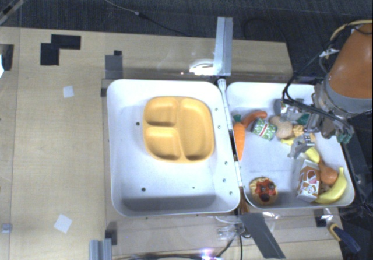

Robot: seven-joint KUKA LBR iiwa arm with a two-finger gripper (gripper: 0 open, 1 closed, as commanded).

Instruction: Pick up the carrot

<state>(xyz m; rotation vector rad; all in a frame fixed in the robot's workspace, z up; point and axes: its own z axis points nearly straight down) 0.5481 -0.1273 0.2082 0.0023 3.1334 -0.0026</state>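
The carrot (239,140) is orange with a green top and lies upright along the left wall of the right bin (265,178). My gripper (299,136) hangs over the middle right of that bin, well to the right of the carrot and not touching it. It sits above a cluster of small food items, and its metal fingers point down and left.
A yellow divided plate (177,128) rests in the left bin (125,154). The right bin also holds a red sausage (254,117), a green-and-white can (264,129), a banana (333,190), a snack packet (308,183) and a small pizza (263,189).
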